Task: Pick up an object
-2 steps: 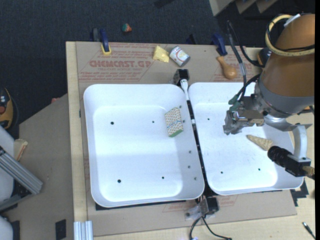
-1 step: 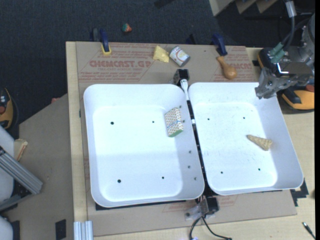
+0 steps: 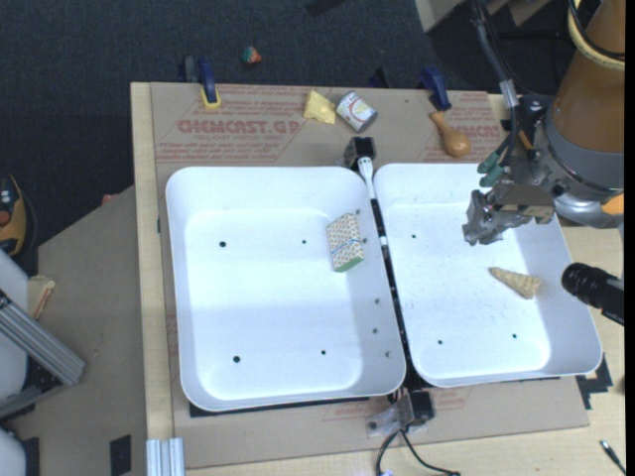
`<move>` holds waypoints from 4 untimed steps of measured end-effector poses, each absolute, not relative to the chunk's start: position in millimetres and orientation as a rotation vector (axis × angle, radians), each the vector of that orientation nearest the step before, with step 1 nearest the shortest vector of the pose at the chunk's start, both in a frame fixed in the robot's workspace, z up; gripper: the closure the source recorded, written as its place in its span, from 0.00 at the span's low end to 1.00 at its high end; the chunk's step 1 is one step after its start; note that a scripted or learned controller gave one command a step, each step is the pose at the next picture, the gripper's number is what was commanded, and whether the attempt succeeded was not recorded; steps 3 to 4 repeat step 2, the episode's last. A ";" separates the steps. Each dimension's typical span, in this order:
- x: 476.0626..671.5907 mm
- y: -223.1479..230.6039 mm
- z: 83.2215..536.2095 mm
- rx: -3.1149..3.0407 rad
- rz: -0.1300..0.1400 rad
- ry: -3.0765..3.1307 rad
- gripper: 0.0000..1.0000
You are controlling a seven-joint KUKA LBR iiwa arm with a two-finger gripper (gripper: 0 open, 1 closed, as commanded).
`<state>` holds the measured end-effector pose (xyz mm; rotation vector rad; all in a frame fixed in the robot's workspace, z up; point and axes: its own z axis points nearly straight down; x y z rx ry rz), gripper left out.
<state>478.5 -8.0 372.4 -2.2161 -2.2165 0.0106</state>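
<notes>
Grey end effector [image 3: 488, 224] hovers over the right bin [image 3: 437, 335]; whether it is clenched I cannot tell. Just below and right of it lies a tan cone [image 3: 516, 282], long axis pointing left. A patterned block [image 3: 344, 241] sits in the left bin [image 3: 258, 365].

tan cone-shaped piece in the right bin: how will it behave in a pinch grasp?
The tan cone-shaped piece lies on its side, so it will probably roll in an arc if nudged. Its taper may let it squirt out of closing fingers. It looks small, likely light.
</notes>
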 end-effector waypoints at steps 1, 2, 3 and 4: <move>480.1 19.8 514.2 -2.225 -0.024 -2.236 1.00; 499.8 69.7 410.3 -2.211 0.012 -2.223 1.00; 499.8 69.7 410.3 -2.211 0.012 -2.223 1.00; 499.8 69.7 410.3 -2.211 0.012 -2.223 1.00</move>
